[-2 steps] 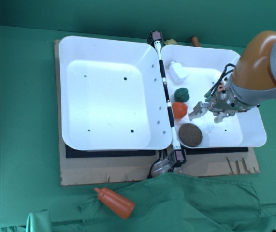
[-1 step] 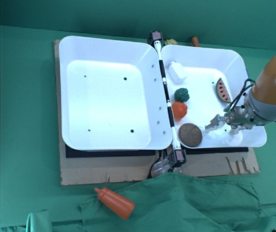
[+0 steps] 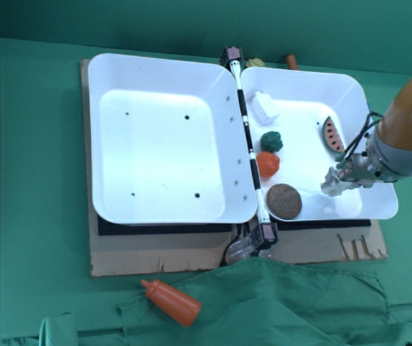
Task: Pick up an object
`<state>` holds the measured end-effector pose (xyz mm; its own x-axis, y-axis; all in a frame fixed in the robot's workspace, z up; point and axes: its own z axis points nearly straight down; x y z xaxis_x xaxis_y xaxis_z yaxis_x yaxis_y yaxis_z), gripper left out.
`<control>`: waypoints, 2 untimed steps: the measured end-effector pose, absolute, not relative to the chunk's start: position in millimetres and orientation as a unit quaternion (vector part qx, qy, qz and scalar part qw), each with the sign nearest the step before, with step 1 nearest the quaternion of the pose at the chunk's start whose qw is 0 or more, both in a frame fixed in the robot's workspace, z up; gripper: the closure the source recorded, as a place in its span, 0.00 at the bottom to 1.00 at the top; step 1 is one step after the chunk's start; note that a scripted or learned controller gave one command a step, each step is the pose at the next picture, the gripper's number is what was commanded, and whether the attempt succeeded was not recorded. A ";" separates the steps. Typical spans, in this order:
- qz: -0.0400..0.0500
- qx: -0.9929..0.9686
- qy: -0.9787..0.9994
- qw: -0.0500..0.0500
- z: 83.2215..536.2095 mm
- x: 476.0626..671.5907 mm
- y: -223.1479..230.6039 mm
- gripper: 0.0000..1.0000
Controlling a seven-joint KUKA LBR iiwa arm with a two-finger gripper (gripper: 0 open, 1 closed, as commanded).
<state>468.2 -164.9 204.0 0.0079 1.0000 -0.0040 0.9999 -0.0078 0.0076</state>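
Green cloth bench (image 3: 40, 157), bottle (image 3: 172, 302) lying on it. Right bin (image 3: 350, 92): white block (image 3: 265, 107), broccoli (image 3: 271, 141), tomato (image 3: 267, 164), brown disc (image 3: 283, 201), melon slice (image 3: 331, 135). Gripper (image 3: 333, 184) low beside slice; grip state unclear.

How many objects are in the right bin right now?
5: white block at the top left, green piece, orange-red piece, brown disc, watermelon slice. The gripper may hide more.

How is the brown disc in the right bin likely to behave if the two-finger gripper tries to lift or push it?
The brown disc lies flat, so it would probably slide rather than roll when pushed. Its low profile likely leaves little edge for the gripper to catch. It sits near the right bin's wall by the divider, which may crowd an approach.
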 end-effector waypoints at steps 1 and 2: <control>0.002 0.708 0.707 0.007 243.5 541.8 -188.2 1.00; 0.001 0.708 0.706 0.003 241.0 538.3 -187.3 0.00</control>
<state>538.3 -187.3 241.0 0.0035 1.0000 -0.0028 1.0000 -0.0035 0.0052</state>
